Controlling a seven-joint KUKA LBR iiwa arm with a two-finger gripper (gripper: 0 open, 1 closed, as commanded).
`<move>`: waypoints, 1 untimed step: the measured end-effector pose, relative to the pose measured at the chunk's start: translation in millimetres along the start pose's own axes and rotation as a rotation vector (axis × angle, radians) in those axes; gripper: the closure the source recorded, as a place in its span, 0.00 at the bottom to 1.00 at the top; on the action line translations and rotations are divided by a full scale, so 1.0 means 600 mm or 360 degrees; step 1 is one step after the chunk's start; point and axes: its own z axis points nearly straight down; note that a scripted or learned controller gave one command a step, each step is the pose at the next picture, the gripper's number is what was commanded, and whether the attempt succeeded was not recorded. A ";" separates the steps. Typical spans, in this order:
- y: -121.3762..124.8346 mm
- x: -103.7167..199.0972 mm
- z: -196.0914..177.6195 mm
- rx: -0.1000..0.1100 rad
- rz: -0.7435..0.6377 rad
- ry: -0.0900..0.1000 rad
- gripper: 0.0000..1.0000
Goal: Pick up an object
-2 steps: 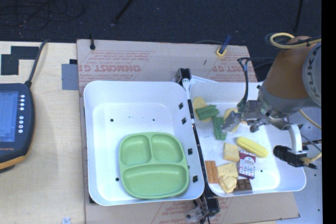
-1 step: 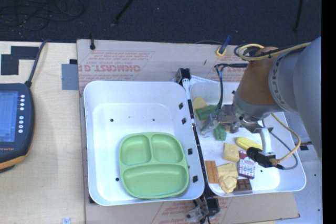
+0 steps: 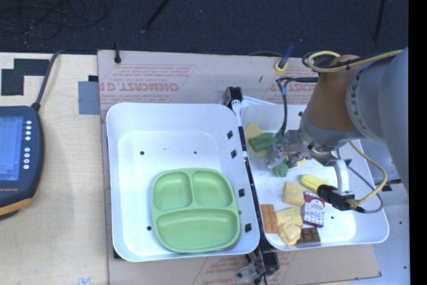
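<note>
The gripper (image 3: pixel 283 155) sits low in the right bin (image 3: pixel 373 227), among green pieces (image 3: pixel 262 141) near the divider. Whether it has closed on anything cannot be told. Risk: the crowded toy food (image 3: pixel 293 210) nearby may be nudged, or a piece pinched at its edge may slip free on lifting.

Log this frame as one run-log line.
arm: over right bin | gripper: low among toy food, beside green piece | grasp: unconfirmed | left bin: green divided plate
</note>
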 end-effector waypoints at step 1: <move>-0.019 0.081 -0.155 -0.0013 -0.0013 -0.0001 1.00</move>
